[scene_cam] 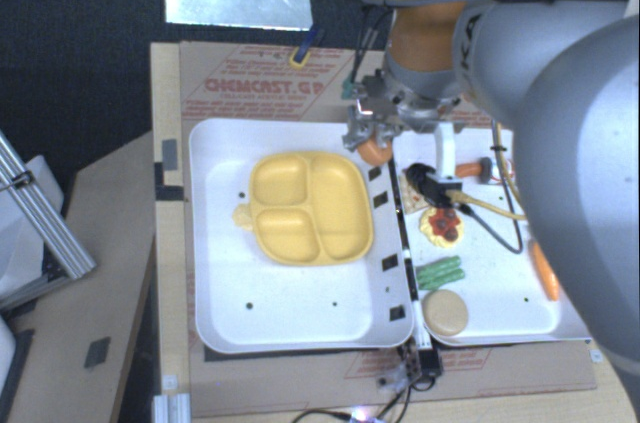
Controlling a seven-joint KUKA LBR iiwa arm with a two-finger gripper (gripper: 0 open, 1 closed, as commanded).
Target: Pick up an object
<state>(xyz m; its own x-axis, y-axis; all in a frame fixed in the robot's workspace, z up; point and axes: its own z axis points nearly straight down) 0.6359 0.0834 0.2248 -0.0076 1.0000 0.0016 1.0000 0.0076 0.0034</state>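
The grey two-finger gripper hangs at the bins' shared divider, and a small round orange object sits directly under its tips, apparently touching; whether it is actually gripped I cannot tell. Left of it and nearer the camera lies the yellow sectioned plastic plate.

I counted two white bins: the left bin and the right bin. There was one yellow divided plate, one green bean pod, one tan round cookie and one orange carrot.
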